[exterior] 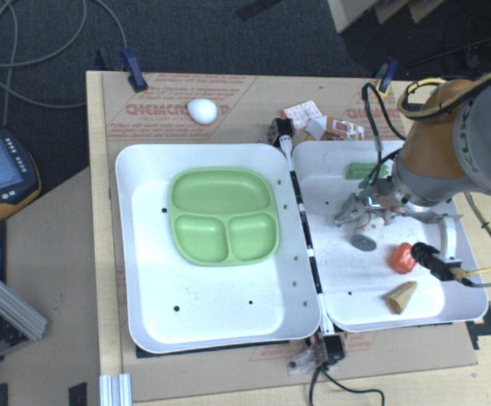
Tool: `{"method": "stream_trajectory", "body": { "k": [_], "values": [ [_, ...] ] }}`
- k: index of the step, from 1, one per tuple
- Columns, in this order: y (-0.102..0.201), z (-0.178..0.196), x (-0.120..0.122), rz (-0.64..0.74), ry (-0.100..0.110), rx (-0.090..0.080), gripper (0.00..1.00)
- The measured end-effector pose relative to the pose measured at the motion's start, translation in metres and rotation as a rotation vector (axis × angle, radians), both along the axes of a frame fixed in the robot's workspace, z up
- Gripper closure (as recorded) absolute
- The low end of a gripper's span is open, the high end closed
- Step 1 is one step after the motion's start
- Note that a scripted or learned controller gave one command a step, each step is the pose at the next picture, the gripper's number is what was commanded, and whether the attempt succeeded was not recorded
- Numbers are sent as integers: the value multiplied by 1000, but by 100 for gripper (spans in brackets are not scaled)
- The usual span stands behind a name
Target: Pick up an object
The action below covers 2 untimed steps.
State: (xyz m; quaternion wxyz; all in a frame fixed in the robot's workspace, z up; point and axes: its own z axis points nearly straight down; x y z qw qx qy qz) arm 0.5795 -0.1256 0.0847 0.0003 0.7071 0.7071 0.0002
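Here the bench (pixel 102 227) is bare plywood with red print, dark carpet and cables behind it. Two white bins sit side by side. The left bin (pixel 144 294) holds a green tray (pixel 224 214). In the right bin (pixel 449 307) the gripper (pixel 357 216) hangs low, though how its jaws stand I cannot tell. Near it lie a red object (pixel 402 258) and a tan cone (pixel 400 295). An egg (pixel 201 110) rests on the plywood.
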Motion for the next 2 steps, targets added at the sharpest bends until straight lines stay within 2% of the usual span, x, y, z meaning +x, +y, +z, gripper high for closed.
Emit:
{"method": "stream_trajectory", "body": {
  "k": [1,2],
  "values": [
    [0,10,0,-1,-2,-1,100],
    [68,116,-1,2,-1,1,100]
  ]
}}
